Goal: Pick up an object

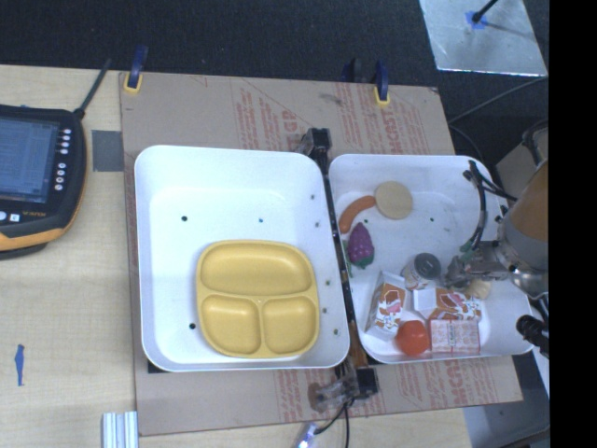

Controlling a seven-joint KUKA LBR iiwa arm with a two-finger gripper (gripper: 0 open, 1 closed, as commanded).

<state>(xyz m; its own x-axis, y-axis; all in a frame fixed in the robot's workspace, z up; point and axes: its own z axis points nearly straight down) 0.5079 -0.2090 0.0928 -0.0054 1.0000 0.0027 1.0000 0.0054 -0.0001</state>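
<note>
White plastic, both bins; the left bin point(168, 185) carries a yellow divided tray point(258, 299), and the right bin point(438, 171) holds the clutter the arm has to choose from. Against its near wall lie a red tomato point(412, 338), a printed carton point(456, 329) and a small packet point(389, 306). Farther back sit a purple grape bunch point(360, 245), an orange sausage point(354, 211) and a tan round cookie point(394, 200), with a grey can point(426, 267) in the middle.

The gripper point(471, 271) hangs low at the right side of that bin, just beside the can and above the carton. From where I stand its tip is a dark tangle of metal and cable, so I cannot tell how its hand is set, and I see nothing held in it.

The risk, to my eye, is crowding: carton, packet and tomato touch one another, so a descent there may pinch an edge or shove the tomato rolling. The can could tip if struck off-centre. The bin's right wall is near too, and could catch the arm.
</note>
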